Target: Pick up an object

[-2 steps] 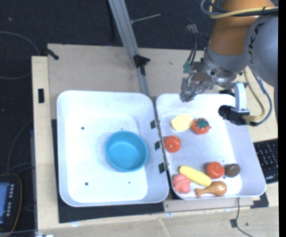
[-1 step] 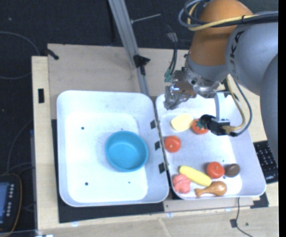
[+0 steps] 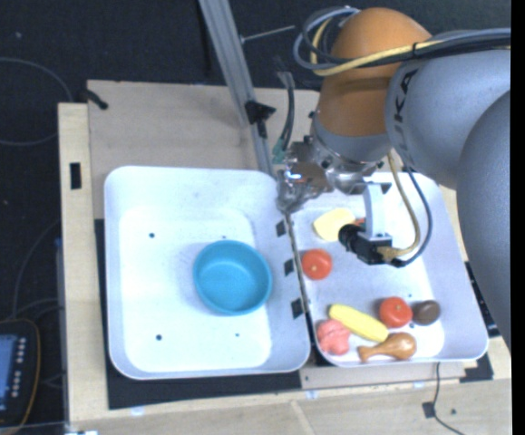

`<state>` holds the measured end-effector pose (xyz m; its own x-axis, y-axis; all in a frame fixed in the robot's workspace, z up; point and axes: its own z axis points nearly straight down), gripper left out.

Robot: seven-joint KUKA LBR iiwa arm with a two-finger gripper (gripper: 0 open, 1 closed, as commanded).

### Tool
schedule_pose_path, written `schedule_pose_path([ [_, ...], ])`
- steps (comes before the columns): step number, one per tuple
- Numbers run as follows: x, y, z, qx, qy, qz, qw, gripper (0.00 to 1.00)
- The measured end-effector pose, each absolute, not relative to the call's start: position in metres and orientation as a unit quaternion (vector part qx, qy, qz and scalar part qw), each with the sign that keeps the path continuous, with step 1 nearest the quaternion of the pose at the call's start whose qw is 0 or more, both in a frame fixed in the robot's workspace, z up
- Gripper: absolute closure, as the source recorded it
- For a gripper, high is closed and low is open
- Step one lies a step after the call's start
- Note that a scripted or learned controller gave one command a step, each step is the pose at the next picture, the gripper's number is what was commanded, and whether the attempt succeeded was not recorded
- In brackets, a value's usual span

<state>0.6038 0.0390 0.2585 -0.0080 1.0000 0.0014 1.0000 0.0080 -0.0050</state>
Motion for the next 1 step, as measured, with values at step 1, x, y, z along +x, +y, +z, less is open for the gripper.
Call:
schedule_pose_path([
  [1, 0.5844, 0.0876, 0.2568, -0.704, -0.710, 0.0017, 0.003, 1.00],
])
